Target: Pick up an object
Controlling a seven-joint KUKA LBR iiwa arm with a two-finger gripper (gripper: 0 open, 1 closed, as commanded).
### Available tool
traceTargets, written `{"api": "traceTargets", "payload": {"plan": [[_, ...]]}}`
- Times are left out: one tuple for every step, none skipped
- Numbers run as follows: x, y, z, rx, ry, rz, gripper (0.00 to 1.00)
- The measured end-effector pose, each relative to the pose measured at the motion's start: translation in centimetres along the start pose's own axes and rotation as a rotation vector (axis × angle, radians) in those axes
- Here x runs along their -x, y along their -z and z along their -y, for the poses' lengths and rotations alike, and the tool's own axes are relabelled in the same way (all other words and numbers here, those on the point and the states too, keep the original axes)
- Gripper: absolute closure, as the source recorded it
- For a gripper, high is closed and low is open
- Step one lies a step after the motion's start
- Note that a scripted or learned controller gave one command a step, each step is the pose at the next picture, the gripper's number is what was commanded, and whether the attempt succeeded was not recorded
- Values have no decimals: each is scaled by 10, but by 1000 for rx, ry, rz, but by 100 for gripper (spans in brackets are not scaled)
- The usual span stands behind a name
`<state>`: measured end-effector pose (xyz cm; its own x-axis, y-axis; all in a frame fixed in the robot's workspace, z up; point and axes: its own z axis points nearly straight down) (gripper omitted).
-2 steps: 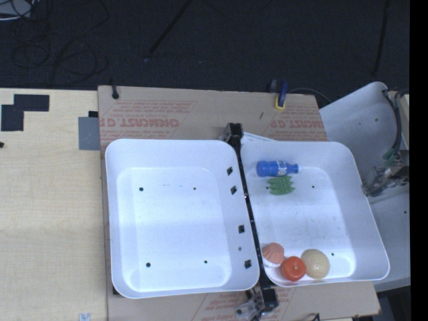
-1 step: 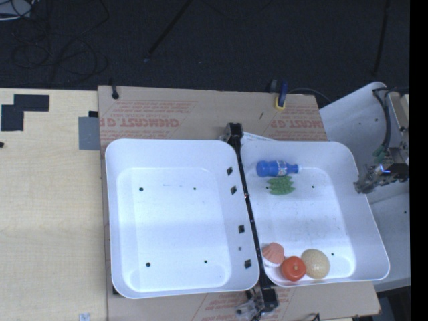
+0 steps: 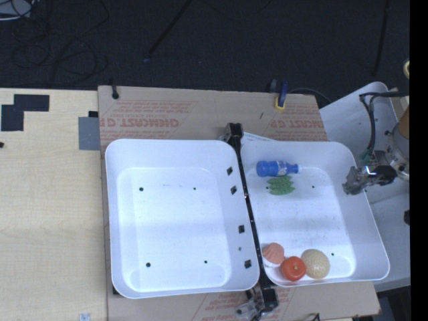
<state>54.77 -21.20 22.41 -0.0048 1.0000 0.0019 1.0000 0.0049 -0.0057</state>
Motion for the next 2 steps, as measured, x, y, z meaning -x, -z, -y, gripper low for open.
{"api": "traceTargets", "payload": {"plan": [[1, -15, -12, 2, -1, 1, 100], [2, -36, -31, 3, -2, 2, 100]]}}
